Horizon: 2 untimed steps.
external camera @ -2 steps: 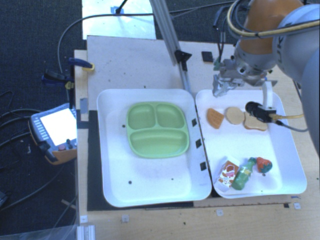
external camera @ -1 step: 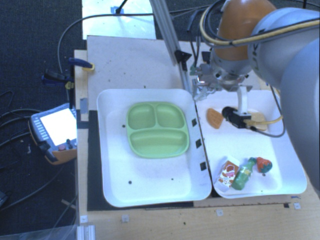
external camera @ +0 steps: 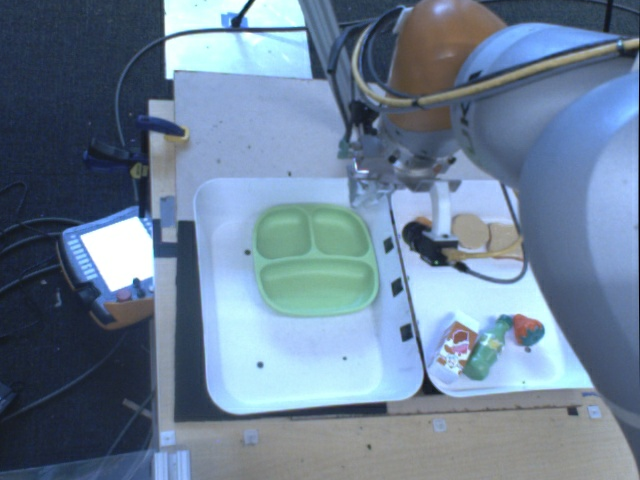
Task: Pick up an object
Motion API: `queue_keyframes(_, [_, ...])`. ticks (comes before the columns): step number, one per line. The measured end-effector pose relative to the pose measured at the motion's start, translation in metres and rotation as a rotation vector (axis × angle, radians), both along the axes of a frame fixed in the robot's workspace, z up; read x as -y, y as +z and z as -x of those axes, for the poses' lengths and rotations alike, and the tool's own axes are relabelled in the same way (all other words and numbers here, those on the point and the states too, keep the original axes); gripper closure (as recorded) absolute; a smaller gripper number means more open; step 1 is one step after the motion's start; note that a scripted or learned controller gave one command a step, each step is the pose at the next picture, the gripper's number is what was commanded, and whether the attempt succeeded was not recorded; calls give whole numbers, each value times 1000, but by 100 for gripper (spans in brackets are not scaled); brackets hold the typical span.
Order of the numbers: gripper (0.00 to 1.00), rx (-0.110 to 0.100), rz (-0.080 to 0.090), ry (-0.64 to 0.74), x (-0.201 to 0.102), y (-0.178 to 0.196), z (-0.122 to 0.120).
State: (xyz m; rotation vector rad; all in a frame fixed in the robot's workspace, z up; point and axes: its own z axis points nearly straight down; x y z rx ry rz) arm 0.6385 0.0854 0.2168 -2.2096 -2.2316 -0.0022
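Observation:
My gripper (external camera: 368, 186) hangs over the far end of the ridge between the two bins, just beyond the top right corner of a green divided plate (external camera: 315, 260) that lies in the left bin (external camera: 300, 368). Nothing shows held in it. In the right bin (external camera: 520, 376), tan round biscuits (external camera: 478, 232) lie near the far side, partly hidden by the wrist. At the near side sit a white and red packet (external camera: 455, 348), a green bottle (external camera: 485, 350) and a red and teal toy (external camera: 526, 329).
The grey arm with its orange band (external camera: 440, 58) covers the upper right of the view and part of the right bin. A handheld pendant (external camera: 108, 266) and cables lie on the floor to the left.

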Motion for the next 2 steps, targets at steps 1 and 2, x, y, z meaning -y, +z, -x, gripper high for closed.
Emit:
queue_keyframes(1, [100, 3, 0, -2, -23, 15, -9])
queue_keyframes(2, [0, 2, 1, -4, -22, 14, -9])
